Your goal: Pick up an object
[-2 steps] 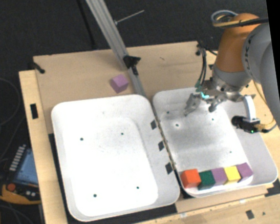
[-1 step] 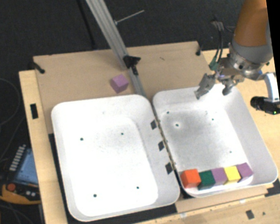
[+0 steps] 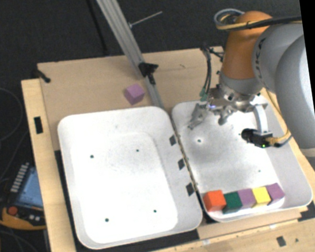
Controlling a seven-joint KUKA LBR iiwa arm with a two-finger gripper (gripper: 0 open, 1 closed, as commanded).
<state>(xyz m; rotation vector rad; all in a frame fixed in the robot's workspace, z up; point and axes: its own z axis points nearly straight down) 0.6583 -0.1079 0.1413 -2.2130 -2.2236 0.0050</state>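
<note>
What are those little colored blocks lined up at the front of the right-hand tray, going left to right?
orange block → green block → purple block → yellow block → second purple block, all along the right bin's near edge.

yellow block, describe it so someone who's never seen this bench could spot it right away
Find the right-hand white bin, the one the arm reaches over, and look along its near edge, where five small blocks sit in a row. The yellow block is fourth from the left, with a purple block on its left and another purple block on its right. It is the only yellow one.
</note>
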